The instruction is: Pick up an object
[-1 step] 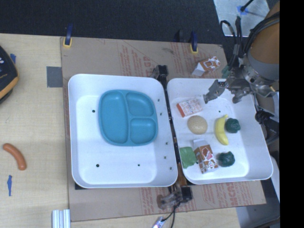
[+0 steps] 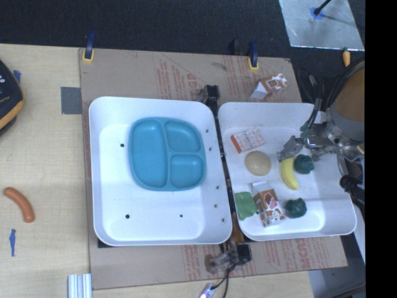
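My gripper [image 2: 303,154] hangs over the right side of the right bin [image 2: 335,225], reaching in from the right. Its fingers look spread, so it is open, and nothing is held between them. Just below it lies a dark green round item [image 2: 304,164], and a yellow banana [image 2: 289,174] sits beside that. Further left are a beige ball [image 2: 257,162] and a red and white packet [image 2: 248,139]. Along the bin's front lie a light green piece [image 2: 244,204], a small brown carton [image 2: 268,207] and a dark green lump [image 2: 296,207].
The left bin [image 2: 105,216] holds a blue divided plate [image 2: 167,153]. Another small carton [image 2: 271,86] lies on the cardboard behind the right bin. A sausage [image 2: 20,203] rests on the bench at far left, and a black and yellow device [image 2: 6,95] is at the left edge.
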Controlling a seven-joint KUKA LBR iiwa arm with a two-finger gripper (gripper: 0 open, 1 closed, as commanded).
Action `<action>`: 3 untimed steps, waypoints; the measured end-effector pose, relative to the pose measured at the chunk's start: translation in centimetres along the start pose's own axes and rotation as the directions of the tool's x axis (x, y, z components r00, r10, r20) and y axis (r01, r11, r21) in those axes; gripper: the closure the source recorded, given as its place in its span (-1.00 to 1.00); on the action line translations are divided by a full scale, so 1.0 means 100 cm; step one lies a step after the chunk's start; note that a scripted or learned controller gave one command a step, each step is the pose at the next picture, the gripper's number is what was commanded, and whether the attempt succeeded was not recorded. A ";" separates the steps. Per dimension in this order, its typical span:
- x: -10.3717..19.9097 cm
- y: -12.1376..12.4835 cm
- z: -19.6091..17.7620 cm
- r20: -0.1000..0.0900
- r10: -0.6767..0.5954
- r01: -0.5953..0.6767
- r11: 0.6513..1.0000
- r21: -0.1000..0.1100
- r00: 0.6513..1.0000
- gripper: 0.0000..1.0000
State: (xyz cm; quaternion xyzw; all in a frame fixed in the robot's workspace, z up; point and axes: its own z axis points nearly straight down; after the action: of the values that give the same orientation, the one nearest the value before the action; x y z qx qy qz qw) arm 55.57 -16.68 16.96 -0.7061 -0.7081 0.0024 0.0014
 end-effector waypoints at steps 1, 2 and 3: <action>-0.045 0.002 0.079 -0.001 -0.001 0.001 1.000 -0.001 1.000 -1.00; -0.046 0.003 0.068 0.001 -0.005 0.005 1.000 -0.001 1.000 1.00; 0.002 0.087 0.077 -0.001 -0.003 0.003 1.000 -0.002 1.000 1.00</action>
State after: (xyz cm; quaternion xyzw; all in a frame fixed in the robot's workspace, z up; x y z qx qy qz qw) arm 64.21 -16.51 9.20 -0.7051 -0.7091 0.0012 0.0012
